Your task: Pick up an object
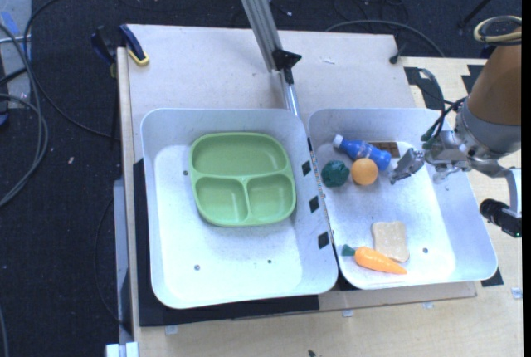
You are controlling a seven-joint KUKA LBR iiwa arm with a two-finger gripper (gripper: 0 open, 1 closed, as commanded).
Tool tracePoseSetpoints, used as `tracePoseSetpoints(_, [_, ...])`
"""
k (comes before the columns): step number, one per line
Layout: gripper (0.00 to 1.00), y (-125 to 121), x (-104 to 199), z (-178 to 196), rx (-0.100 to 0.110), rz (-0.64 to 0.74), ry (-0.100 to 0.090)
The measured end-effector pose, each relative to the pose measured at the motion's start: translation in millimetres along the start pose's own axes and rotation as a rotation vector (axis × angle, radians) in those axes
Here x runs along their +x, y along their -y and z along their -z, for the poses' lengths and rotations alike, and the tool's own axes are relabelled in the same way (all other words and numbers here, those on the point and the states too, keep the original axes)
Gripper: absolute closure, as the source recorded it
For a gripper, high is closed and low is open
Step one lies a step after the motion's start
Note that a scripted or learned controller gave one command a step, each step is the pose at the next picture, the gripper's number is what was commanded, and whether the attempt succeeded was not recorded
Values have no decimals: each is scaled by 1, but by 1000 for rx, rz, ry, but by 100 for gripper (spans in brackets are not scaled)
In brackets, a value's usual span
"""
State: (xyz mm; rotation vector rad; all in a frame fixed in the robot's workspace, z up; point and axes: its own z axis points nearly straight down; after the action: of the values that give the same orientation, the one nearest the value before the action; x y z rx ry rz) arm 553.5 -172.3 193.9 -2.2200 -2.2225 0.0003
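Note:
In the right bin lie a blue bottle, a dark green ball, an orange ball, a tan slice of bread and an orange carrot. A brown item peeks out behind the blue bottle. My gripper hovers just right of the orange ball, over the bin's upper middle. Nothing shows between its dark fingers.
The left bin holds a green divided plate. A metal pole slants down to the gap between the bins. Cables run over the dark floor around the bench.

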Motion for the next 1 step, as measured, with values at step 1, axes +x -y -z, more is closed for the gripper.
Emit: tracePoseSetpoints(1, [0, -6, -2, -62, 4, -1, 0])
